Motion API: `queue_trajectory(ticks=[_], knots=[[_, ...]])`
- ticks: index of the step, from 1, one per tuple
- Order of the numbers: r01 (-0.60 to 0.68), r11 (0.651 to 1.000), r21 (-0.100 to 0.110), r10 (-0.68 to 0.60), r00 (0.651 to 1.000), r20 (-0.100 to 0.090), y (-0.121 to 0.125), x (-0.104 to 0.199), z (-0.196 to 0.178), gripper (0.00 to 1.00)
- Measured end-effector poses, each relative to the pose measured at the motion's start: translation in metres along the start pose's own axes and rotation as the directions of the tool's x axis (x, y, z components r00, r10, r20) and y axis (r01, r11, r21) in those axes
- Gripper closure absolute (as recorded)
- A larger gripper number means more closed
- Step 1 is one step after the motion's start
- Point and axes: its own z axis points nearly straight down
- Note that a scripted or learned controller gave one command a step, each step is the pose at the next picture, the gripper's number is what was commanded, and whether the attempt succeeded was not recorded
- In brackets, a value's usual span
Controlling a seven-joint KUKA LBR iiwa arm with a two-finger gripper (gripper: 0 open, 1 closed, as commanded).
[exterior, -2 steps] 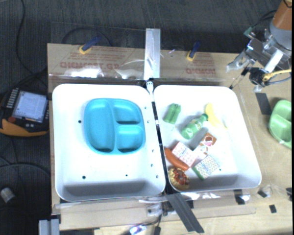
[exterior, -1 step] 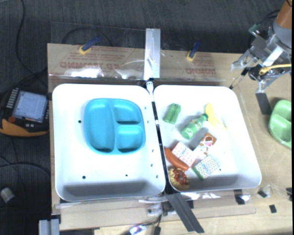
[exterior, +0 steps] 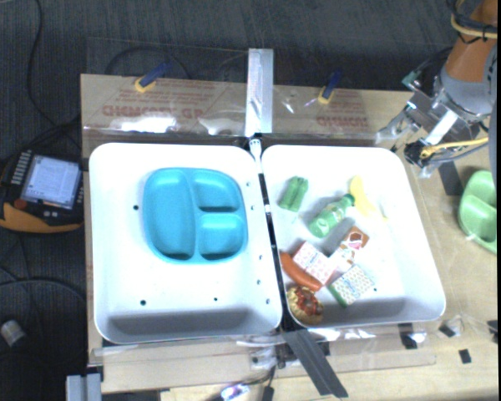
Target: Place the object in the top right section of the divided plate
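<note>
Green bottle (exterior: 330, 215) crowded by, seemingly, small cartons (exterior: 338, 272); pincer (exterior: 417, 140) apart.

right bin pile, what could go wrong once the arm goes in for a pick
1. The items in the right bin lie packed: the bottle beside the banana, the cartons against the carrot. The claw may nudge or grab a neighbour.
2. The plate has a small top right section, so a drop could land in the wrong one.
</note>
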Motion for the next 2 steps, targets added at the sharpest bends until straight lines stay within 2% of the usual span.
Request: queue_trajectory(ticks=[1, 2], knots=[[0.06, 0.998, -0.002, -0.06, 0.998, 0.0, 0.001, 0.0, -0.017, 0.0], [0.001, 1.0, 0.001, -0.001, 1.0, -0.003, -0.008, 0.009, -0.05, 0.0]])
